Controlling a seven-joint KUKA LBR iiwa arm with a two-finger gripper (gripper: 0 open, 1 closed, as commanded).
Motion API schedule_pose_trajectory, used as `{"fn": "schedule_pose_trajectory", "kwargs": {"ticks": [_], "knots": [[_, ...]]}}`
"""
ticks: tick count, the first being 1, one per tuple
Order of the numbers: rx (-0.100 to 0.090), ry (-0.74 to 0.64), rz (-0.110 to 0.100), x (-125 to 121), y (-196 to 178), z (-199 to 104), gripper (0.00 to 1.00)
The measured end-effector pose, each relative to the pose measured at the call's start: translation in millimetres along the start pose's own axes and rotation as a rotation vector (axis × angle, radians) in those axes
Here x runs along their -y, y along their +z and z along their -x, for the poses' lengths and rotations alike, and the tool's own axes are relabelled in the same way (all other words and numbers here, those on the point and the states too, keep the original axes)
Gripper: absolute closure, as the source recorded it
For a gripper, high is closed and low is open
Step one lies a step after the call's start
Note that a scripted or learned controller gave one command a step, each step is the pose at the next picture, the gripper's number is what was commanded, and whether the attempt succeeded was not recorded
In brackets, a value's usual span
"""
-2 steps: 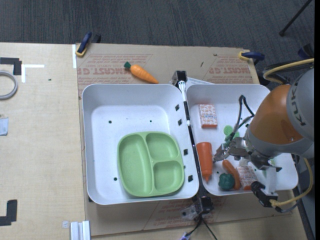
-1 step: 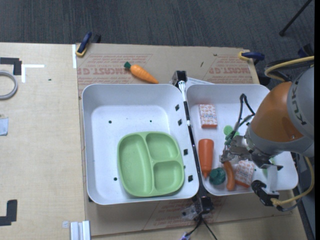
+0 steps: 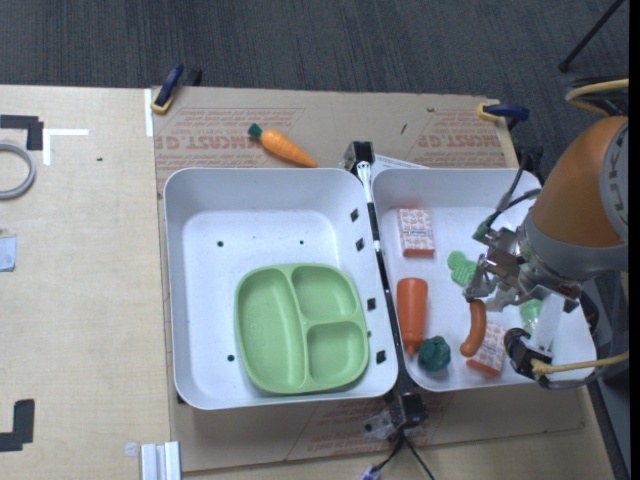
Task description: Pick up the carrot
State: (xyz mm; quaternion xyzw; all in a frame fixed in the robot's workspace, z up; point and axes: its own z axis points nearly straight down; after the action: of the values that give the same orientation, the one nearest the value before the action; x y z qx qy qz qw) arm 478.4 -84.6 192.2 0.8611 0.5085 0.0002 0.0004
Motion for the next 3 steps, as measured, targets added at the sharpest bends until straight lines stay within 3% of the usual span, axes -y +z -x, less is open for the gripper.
{"fn": "schedule_pose_trajectory", "kwargs": {"ticks": [1,2,3], "knots": [[0.000,-0.175,-0.002,52.4,0.1,-93.9,1.00],[0.000,-0.215,0.000,30.7,-33.0,-55.9,1.00],[0.000,-0.247,0.000,50.9,-47.4,-92.5,1.00]]}}
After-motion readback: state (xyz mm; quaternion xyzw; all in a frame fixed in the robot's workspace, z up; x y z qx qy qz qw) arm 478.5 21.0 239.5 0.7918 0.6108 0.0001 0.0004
